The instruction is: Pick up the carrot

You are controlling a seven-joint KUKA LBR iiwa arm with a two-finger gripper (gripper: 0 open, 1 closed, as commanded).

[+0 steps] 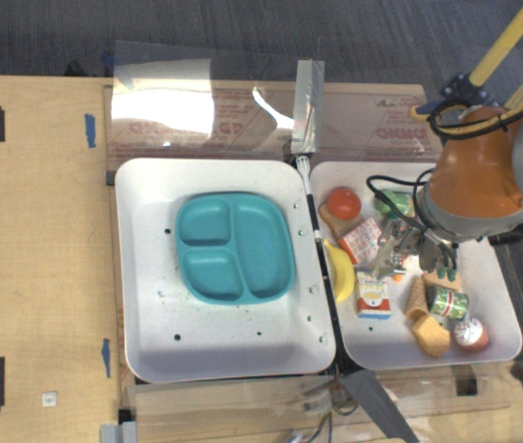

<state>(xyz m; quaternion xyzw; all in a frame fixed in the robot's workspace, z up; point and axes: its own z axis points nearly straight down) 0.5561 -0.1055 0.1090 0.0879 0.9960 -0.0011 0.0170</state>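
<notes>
The carrot (415, 293), a short orange tapered piece, lies in the right bin (505, 295) near its middle, between a small carton and a green can. My gripper (398, 255) hangs low over the right bin, just up and left of the carrot, above a red and white packet (362, 239). The arm's orange band (475, 175) and grey wrist reach in from the right and hide part of the bin's back. Nothing shows as held by the gripper.
The right bin also holds a red tomato (342, 202), a banana (340, 271), a small carton (373, 299), a green can (447, 304), a bread-like piece (430, 334) and a red and silver item (470, 334). A teal divided plate (236, 247) lies in the left bin (141, 275).
</notes>
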